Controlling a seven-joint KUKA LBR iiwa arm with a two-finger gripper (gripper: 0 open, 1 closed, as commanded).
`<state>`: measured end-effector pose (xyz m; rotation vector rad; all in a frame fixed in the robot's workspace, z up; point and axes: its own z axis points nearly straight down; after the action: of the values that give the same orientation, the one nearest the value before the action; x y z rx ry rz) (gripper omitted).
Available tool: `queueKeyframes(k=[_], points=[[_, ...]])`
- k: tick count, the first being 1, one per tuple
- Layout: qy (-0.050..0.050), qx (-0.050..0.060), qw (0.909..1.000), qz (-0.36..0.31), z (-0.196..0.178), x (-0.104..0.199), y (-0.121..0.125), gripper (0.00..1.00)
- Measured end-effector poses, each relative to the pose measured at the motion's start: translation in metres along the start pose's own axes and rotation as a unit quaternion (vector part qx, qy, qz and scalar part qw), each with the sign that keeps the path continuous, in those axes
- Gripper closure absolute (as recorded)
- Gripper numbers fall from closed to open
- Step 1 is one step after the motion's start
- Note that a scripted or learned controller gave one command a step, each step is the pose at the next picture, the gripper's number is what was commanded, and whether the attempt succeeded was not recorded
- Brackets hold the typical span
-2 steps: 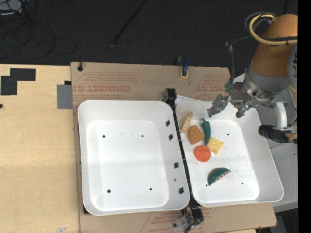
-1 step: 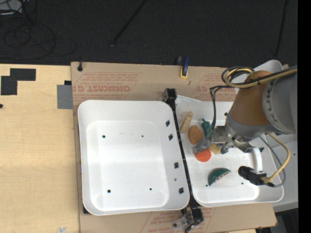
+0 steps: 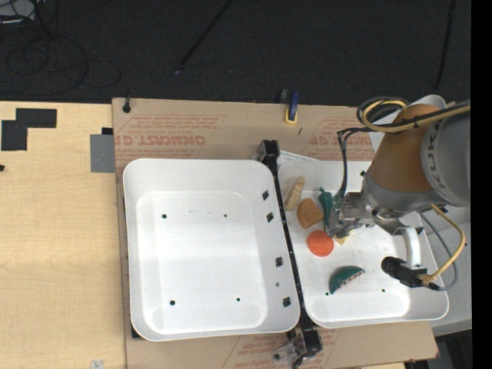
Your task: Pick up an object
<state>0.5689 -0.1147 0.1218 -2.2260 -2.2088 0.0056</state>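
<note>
Right bin [image 3: 430,310]: jaws [image 3: 336,225] low among objects, opening cannot be told. Orange ball [image 3: 320,243] touching below; brown piece [image 3: 310,212] and tan peg [image 3: 294,193], long axis near-vertical, left; green wedge [image 3: 346,277] apart.

We look down at a slant from one fixed camera above the surface [image 3: 61,229], both white bins [image 3: 200,314] in frame.
</note>
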Motion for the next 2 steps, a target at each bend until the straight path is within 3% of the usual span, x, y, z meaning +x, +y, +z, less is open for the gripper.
queueKeyframes(k=[1,2], points=[[0.001,-0.007,0.9999,-0.01,-0.115,0.109,0.005,1.0],[0.0,-0.001,1.0,-0.006,-0.121,0.161,-0.03,1.0]])
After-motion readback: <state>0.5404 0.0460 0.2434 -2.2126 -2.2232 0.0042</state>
